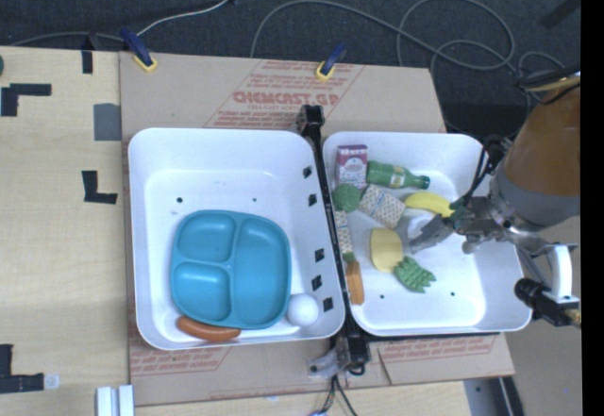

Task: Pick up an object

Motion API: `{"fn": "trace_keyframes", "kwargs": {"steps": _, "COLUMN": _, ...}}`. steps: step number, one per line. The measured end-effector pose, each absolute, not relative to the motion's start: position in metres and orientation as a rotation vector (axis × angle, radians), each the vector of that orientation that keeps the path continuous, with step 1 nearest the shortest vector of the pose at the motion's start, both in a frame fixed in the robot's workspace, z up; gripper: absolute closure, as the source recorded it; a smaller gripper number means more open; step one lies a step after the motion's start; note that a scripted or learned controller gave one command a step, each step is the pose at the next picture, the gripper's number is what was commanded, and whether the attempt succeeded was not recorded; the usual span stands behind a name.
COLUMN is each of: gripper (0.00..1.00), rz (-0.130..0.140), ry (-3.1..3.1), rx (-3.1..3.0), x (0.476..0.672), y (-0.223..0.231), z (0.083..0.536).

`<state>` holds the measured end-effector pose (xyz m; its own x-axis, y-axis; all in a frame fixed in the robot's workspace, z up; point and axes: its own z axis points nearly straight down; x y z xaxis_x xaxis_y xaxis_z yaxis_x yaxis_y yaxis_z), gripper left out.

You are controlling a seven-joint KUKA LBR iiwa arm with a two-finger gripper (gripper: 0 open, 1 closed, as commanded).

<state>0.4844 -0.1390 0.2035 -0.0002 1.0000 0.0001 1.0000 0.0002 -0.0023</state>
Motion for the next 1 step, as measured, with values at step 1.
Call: {"fn": "trace_keyframes", "kwargs": {"steps": 1, "gripper": 0.00, "rz": 0.000, "ry": -2.221, "rx": -2.218, "x": 0.4833, "y": -0.1194, "z": 0.0902}}
